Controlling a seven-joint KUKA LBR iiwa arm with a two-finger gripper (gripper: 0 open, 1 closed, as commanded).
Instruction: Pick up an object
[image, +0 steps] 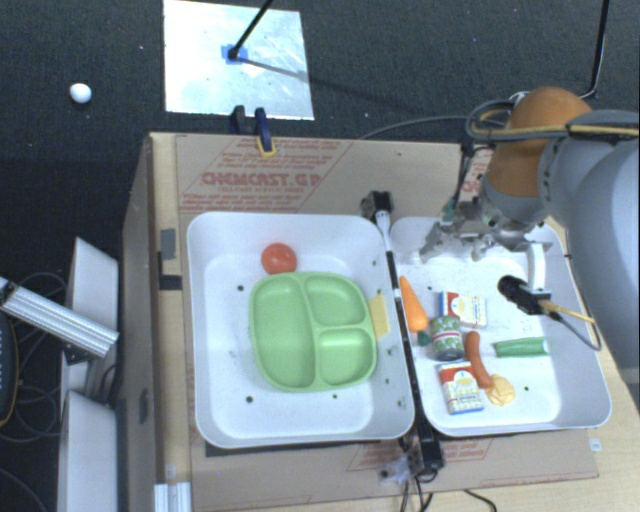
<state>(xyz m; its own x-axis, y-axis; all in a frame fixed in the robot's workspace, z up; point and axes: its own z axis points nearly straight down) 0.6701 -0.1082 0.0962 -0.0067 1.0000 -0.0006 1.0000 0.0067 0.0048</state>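
Two white bins: left bin (215, 330) holds one green tray (310, 330) and one tomato (279, 258); right bin's carrot (412, 305) lies lengthwise, tip toward far rim. End effector (462, 240) opening: cannot tell.

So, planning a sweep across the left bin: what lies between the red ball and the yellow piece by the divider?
In the camera view, the green divided plate's upper right corner lies between the red ball and the yellow piece.
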